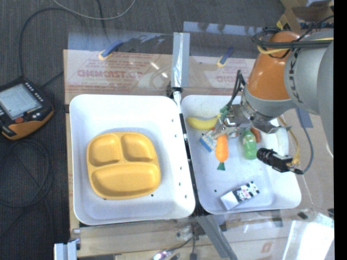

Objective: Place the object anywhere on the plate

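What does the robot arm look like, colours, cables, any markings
The arm is a rounded grey casing with a broad orange band above the wrist and dark lettering on the grey. Black and yellow cables loop around it. A black cylindrical part juts out beside the gripper.

Bench surroundings and non-task items, viewed from above.
A handheld control pendant lies on dark carpet left of the bench, its black cable looping beside it. A thin grey cable curls at top. Printed cardboard lies under clear plastic behind the bins, with two blue clips. Cardboard boxes sit top right.
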